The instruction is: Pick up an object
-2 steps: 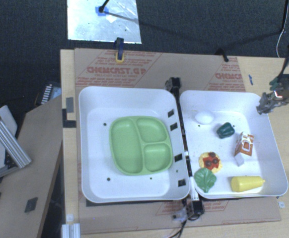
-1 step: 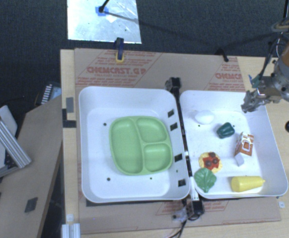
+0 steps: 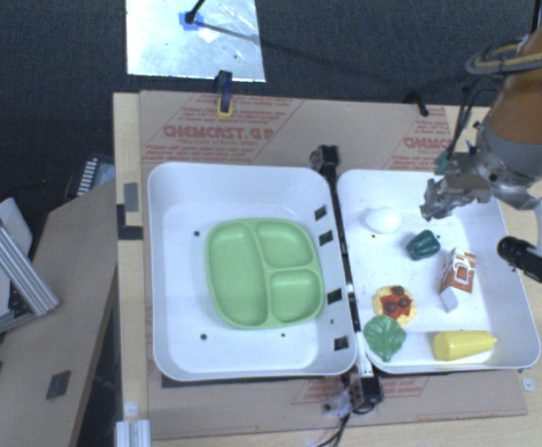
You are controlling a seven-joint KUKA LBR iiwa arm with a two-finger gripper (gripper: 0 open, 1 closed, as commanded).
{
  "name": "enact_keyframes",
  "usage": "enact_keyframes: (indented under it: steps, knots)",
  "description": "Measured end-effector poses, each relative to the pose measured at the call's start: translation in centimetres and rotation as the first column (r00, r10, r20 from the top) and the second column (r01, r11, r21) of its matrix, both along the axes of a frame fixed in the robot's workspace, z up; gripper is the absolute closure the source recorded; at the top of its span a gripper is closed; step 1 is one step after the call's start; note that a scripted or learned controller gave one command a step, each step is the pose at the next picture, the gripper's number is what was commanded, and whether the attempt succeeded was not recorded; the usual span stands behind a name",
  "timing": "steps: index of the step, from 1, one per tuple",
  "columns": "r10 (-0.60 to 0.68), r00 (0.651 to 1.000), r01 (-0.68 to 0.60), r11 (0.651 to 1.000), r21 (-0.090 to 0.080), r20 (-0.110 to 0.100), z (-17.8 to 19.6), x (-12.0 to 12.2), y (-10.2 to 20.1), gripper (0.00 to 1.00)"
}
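The right bin [image 3: 522,343] holds a white egg-shaped piece [image 3: 381,220], a dark green piece [image 3: 423,245], a small orange and white carton [image 3: 457,273], a round yellow and red piece [image 3: 394,303], a green leafy piece [image 3: 385,336] and a yellow piece [image 3: 463,345]. My gripper [image 3: 436,205] hangs over the upper part of this bin, just above the dark green piece and to the right of the white one. Nothing shows between its tips.
The left bin [image 3: 173,277] carries a light green divided plate [image 3: 262,273]. A black divider with clips [image 3: 336,250] runs between the bins. A black bracket [image 3: 532,259] sticks in at the right bin's edge. A shiny sheet [image 3: 195,26] lies beyond the bench.
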State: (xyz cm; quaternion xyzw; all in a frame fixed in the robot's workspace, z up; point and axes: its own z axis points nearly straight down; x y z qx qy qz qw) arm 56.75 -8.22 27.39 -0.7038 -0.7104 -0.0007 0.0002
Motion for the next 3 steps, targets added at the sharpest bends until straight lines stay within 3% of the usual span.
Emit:
enact_keyframes:
  steps: [3]
  knots:
    - [0.001,1.000,-0.001,1.000,0.001,-0.002,-4.4,0.8,17.5,1.00]
